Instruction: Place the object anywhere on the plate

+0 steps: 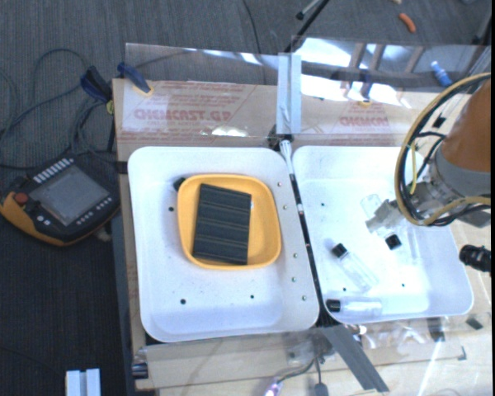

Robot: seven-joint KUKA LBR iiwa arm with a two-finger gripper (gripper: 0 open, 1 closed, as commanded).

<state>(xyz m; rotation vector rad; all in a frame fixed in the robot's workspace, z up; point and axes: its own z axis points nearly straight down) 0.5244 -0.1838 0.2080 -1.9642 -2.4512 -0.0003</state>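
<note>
A dark ribbed rectangular object [223,223] lies flat on the yellow plate [268,229], which sits in the left bin [157,287]. It covers the plate's middle and tilts slightly. My gripper [365,245] hangs over the right bin [445,295], well to the right of the plate. Its clear fingers end in small black tips [338,250] that stand apart with nothing between them. The grey arm with its orange band [478,130] comes in from the right, wrapped in cables.
A clear tube-like item with a black end [353,307] lies near the right bin's front wall. A small dark thing [180,185] peeks out at the plate's back left rim. A teach pendant [62,200] lies on the floor to the left.
</note>
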